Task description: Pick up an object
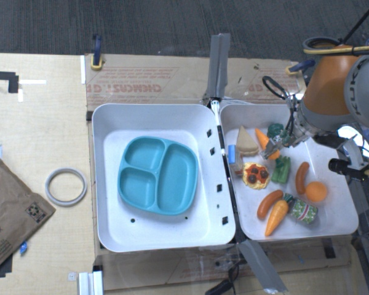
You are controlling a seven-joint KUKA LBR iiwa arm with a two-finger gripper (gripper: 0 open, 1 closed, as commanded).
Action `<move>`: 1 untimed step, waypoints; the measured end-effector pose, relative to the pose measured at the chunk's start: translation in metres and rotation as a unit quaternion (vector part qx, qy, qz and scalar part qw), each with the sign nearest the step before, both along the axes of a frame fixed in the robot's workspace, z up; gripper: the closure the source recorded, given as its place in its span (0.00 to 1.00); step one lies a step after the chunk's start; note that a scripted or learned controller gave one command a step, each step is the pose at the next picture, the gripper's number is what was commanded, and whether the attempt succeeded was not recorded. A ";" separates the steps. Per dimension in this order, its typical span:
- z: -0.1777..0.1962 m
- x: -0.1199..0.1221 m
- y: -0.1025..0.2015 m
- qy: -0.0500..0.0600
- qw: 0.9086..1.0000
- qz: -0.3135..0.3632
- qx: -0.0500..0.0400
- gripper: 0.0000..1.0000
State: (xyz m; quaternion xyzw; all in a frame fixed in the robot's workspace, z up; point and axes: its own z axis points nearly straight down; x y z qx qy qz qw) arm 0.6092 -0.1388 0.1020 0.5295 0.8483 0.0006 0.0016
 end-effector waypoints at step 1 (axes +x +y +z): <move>0.094 0.049 0.037 0.003 0.987 -0.164 0.000 1.00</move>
